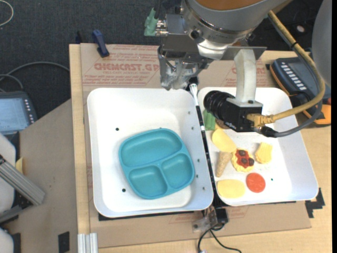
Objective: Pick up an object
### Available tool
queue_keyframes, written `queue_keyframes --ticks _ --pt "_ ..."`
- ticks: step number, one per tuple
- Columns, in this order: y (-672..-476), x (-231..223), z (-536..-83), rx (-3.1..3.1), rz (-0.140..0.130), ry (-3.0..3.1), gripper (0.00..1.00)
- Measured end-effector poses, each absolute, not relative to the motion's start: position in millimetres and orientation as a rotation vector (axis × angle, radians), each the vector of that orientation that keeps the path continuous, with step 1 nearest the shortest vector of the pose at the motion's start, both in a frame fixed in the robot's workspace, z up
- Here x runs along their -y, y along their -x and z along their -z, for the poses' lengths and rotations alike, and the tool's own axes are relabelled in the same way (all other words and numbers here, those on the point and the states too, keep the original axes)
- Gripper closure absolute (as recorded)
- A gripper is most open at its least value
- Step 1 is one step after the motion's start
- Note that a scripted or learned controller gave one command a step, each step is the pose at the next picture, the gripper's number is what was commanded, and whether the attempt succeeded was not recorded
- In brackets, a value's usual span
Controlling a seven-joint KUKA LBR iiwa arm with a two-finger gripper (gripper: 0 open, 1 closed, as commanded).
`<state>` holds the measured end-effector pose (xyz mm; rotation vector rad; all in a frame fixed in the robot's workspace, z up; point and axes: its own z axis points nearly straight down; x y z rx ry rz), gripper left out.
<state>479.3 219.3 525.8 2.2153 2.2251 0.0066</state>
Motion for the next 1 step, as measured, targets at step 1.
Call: queue_keyframes --ticks 1 --pt "-479.7 -220.1 -536.2 -2.226 -0.011 -2.212 1.0"
